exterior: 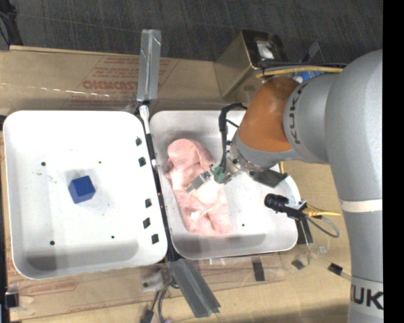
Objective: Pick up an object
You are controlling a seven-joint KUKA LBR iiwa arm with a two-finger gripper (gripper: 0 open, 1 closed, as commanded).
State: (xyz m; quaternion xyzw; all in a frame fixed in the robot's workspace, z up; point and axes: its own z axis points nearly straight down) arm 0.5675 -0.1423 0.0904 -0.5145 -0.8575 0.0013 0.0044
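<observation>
Camera view: gripper (212, 178) down on pink cloth (195, 180) in right bin (283, 237), likely grabbing; can't tell finger state. Blue cube (82, 188) alone in left bin (27, 247).

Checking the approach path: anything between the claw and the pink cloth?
Nothing visible. The claw is low over the pink cloth in the right bin; the blue cube sits apart in the left bin.

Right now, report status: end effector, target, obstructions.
End effector low in right bin, over pink cloth. Grasp unconfirmed. Blue cube alone in left bin.
</observation>
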